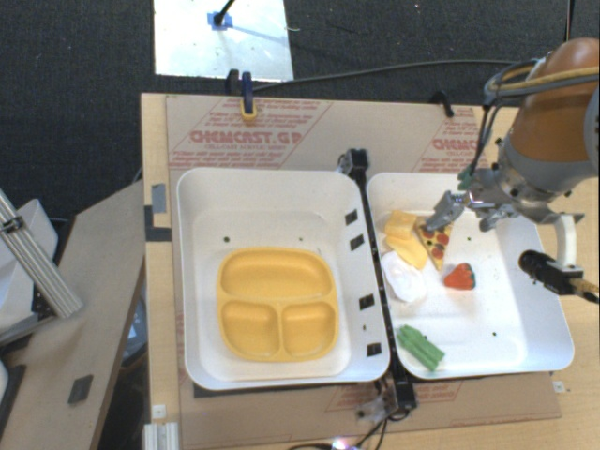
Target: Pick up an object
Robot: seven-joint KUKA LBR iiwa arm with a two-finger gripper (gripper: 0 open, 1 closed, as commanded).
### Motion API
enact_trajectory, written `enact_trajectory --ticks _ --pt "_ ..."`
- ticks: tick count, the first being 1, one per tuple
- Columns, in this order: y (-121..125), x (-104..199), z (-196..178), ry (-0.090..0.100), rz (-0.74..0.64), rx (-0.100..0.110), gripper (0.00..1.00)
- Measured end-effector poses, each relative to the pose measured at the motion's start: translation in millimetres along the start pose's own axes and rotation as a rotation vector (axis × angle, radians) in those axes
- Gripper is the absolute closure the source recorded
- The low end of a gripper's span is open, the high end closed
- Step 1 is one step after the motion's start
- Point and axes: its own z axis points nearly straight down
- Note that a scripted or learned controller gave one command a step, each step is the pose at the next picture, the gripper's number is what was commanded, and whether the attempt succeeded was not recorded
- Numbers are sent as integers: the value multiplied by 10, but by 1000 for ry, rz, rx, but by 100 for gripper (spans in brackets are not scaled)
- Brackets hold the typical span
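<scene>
bench (pixel 281 125) is tan board w/ red print, dark carpet behind. left bin (pixel 272 195) holds yellow divided tray (pixel 277 303). right bin (pixel 525 331): yellow cheese wedge (pixel 403 235), pizza slice (pixel 435 243), strawberry (pixel 459 277), white lump (pixel 405 277), green piece (pixel 420 346). gripper (pixel 442 216) sits over pizza slice, touching or not unclear; open/closed: cannot tell.

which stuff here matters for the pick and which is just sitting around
For the pick: gripper, pizza slice, yellow wedge, strawberry, white object, green piece.

Lying about: yellow divided tray, blue clamp.
</scene>
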Motion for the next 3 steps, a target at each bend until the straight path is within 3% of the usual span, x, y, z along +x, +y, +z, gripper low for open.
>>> enact_trajectory --ticks 1,3 --pt "18 1 -44 -1 -2 -9 0" --pt "96 -60 999 0 1 -3 0"
